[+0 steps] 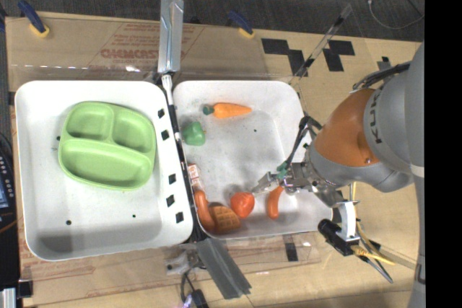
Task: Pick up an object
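Two shallow white bins stand side by side on one bench. The left bin [36, 177] holds one item: a green divided plate [108, 144] with three compartments, lying flat towards the far side of that bin. The right bin [274, 94] holds six small items. One orange carrot [229, 110] with a green stem end lies near the far wall. One green piece [193, 133] lies just beside the wall shared by the bins. One red tomato-like piece [242, 204] sits near the near wall. One brown bread-like piece [225, 218] lies against the near wall, just left of the red piece. One narrow orange piece [201, 207] lies along the shared wall, touching the brown piece. One orange-red sausage-shaped piece [274, 202] lies to the right of the red piece, near the near right corner.

One arm [361, 137], grey with an orange band, reaches in from the right over the right bin. Its gripper [278, 178] hangs low over the near right part of that bin, just above and beside the sausage-shaped piece and close to the red piece. Whether the pincer is released or clenched cannot be told, and nothing is visibly held in it. All six items rest on the bin floor. One metal divider bar [170, 32] rises at the far end between the bins.
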`<state>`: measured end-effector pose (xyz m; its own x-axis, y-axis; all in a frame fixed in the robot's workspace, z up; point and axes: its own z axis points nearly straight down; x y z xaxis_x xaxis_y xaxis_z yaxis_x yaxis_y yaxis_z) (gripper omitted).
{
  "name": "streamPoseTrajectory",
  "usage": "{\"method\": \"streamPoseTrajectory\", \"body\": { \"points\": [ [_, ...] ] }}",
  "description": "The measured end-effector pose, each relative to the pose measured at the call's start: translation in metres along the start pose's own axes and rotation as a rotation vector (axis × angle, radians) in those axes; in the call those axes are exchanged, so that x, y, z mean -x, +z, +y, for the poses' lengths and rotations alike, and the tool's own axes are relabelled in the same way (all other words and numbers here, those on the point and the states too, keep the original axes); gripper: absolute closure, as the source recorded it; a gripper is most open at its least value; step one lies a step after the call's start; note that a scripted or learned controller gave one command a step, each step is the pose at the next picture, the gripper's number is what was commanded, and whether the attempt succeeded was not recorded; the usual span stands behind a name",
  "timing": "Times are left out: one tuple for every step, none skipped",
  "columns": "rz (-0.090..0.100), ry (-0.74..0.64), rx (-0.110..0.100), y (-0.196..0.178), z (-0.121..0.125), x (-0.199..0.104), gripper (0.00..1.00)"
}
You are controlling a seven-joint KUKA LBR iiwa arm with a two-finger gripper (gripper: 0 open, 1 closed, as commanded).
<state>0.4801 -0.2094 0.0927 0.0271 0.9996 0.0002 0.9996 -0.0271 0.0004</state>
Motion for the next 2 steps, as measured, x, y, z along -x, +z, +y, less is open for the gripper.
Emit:
{"method": "streamPoseTrajectory", "body": {
  "points": [
    [-0.001, -0.004, 0.000, -0.010, 0.001, 0.000, 1.00],
    [0.001, 0.020, 0.001, -0.143, 0.037, -0.044, 1.00]
  ]
}}
